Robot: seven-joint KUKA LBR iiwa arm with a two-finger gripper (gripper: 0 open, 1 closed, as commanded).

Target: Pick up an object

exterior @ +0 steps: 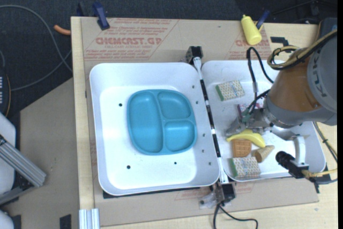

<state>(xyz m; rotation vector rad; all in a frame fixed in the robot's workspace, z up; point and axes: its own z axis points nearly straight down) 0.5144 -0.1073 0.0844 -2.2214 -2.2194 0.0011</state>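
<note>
Hand (247,122) low in right bin (316,153), just above banana (248,138) amid clustered small items (likely pick target, so arm (297,88) overhead); finger state not discernible; blue divided tray (161,120) lying alone in left bin (107,115) on worktop (134,35).

Counter (134,40) is carrying two white bins side by side, touching: left bin (107,163), right bin (313,161). Yellow clamp (250,29) and blue clamp (100,15) are sitting at its far edge.
</note>
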